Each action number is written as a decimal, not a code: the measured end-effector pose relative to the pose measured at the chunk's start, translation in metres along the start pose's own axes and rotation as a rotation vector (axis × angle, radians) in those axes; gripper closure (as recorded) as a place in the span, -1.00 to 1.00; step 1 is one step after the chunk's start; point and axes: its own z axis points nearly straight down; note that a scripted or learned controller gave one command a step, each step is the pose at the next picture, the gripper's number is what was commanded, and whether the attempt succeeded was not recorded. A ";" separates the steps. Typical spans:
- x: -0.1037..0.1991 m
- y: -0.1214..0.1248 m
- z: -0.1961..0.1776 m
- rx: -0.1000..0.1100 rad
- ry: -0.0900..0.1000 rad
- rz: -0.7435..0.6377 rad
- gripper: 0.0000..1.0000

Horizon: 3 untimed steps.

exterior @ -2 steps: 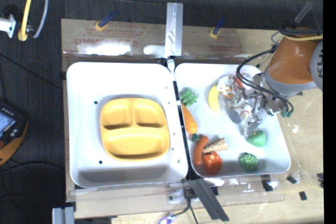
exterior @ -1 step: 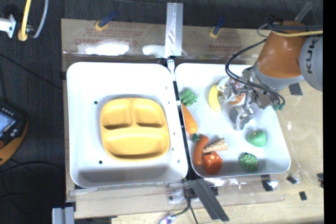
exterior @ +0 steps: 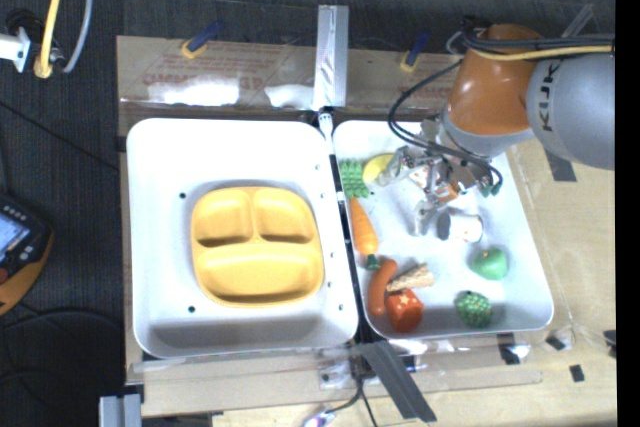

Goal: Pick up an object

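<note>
My gripper (exterior: 435, 218) hangs over the middle of the right bin (exterior: 525, 215), below the orange wrist band. Its fingers stand open, with only bare bin floor showing between them. A small white cylinder (exterior: 466, 229) lies just to the right of the fingertips, apart from them. A yellow lemon (exterior: 378, 168) and a green ridged piece (exterior: 352, 178) lie to the upper left. A carrot (exterior: 363, 226) lies along the bin's left wall.
Near the right bin's front lie a red pepper (exterior: 404, 309), an orange-red sausage (exterior: 379, 283), a beige piece (exterior: 411, 277), a green apple (exterior: 490, 263) and a broccoli piece (exterior: 474, 307). A yellow compartment tray (exterior: 258, 245) sits in the left bin (exterior: 160, 215).
</note>
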 end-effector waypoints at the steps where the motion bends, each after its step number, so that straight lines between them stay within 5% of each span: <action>1: 0.049 -0.005 -0.001 0.001 0.001 -0.090 -1.00; 2: 0.059 -0.080 -0.079 -0.005 0.006 -0.141 -1.00; 3: 0.043 -0.048 -0.005 -0.008 0.006 -0.138 -1.00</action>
